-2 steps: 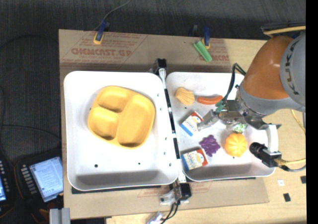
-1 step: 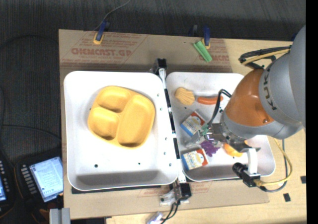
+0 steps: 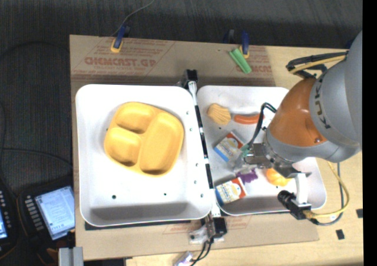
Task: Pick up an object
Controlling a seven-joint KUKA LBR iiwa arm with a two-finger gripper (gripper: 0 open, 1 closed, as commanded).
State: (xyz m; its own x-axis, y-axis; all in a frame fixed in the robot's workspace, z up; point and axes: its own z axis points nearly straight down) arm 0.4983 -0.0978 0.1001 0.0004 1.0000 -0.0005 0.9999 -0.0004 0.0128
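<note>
The gripper [image 3: 254, 157] is seen low in the right bin [image 3: 306, 200], with the purple object [image 3: 247, 173] just below-left of it, long axis probably left-right though partly hidden; whether anything is grasped cannot be told from this view.

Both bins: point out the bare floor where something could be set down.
Left bin: bare white floor below the yellow tray, to the near wall, plus a strip along its left wall. Right bin: crowded; brush, blue packet, purple item and small carton lie close together beside the arm.
</note>
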